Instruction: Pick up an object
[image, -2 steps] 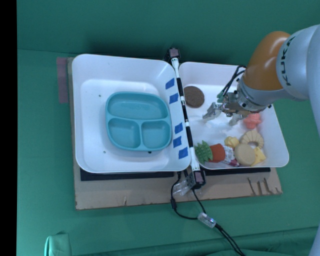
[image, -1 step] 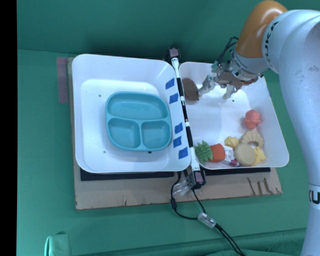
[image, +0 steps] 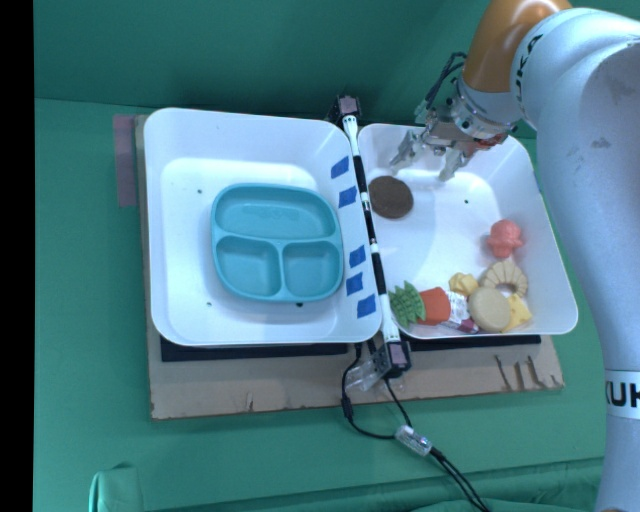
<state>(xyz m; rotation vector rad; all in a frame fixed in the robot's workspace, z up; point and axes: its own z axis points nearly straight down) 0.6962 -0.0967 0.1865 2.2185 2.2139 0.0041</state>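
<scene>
My gripper (image: 428, 160) hangs over the far part of the right bin (image: 450, 215), its fingers spread open with nothing between them. A brown round cookie-like disc (image: 391, 197) lies just below and left of it, apart from the fingers. Along the near edge of the right bin lie a toy carrot with green leaves (image: 422, 303), a pineapple slice (image: 504, 275), a tan round piece (image: 489, 308) and a pinkish-red toy (image: 505, 238). The left bin (image: 180, 180) holds a teal divided plate (image: 277, 242).
A black-and-white bar with blue tape tabs (image: 362, 235) runs between the two bins. A cable (image: 400, 420) trails off the bench's near edge. The arm's grey body (image: 590, 200) covers the right side.
</scene>
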